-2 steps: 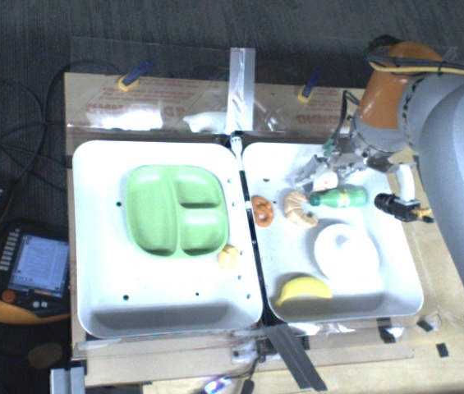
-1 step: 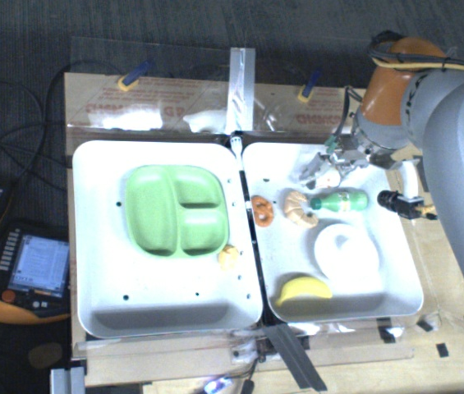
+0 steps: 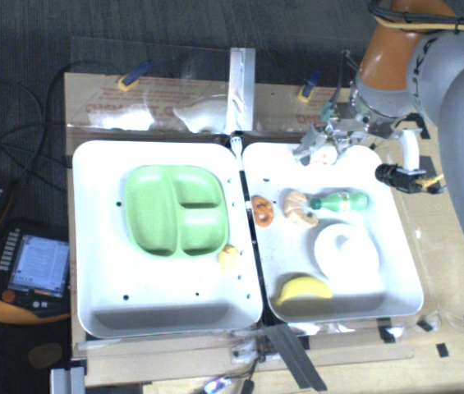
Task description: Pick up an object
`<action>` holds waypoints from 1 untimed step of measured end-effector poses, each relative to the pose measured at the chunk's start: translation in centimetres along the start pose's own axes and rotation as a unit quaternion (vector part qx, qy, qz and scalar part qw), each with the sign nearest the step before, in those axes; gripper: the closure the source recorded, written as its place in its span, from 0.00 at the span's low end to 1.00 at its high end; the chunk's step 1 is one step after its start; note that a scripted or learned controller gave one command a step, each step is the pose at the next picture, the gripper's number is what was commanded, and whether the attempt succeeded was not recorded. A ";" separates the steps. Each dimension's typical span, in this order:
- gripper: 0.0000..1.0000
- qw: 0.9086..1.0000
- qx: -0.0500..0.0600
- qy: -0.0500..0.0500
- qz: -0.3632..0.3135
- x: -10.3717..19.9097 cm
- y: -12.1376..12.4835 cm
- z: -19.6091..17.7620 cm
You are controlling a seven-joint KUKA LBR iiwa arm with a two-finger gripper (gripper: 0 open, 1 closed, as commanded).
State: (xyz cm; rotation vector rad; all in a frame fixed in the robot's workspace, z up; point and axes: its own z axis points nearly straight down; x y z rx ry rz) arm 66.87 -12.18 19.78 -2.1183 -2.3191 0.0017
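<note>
White plastic bins sit side by side on the desk (image 3: 429, 220), and I take the right bin (image 3: 396, 290) as my landmark. My tool (image 3: 323, 144) hangs over its far rim, near the far left corner, and I cannot tell from up here how it stands; nothing shows in its grip. Inside the right bin, the green bottle (image 3: 340, 201) lies on its side toward the far half, with a pale tan piece (image 3: 298, 206) touching its cap end and an orange pretzel-like ring (image 3: 262, 210) just beside that, close against the left wall. Nearer the front, a white round bowl (image 3: 346, 251) sits almost under the bottle, and a yellow banana-shaped toy (image 3: 303, 289) lies at the front left, near the bowl. These things crowd together, so the tan piece is hemmed between the ring and the bottle. Left of the right bin, the other bin (image 3: 104, 302) carries a green divided plate (image 3: 174, 210) and a small yellow lump (image 3: 228, 256) near the shared wall. Behind the right bin's far rim, a clear plastic sheet (image 3: 166, 97) is held by blue and yellow clips.
</note>
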 end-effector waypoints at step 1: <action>1.00 0.993 0.000 0.000 0.118 5.2 0.4 -1.8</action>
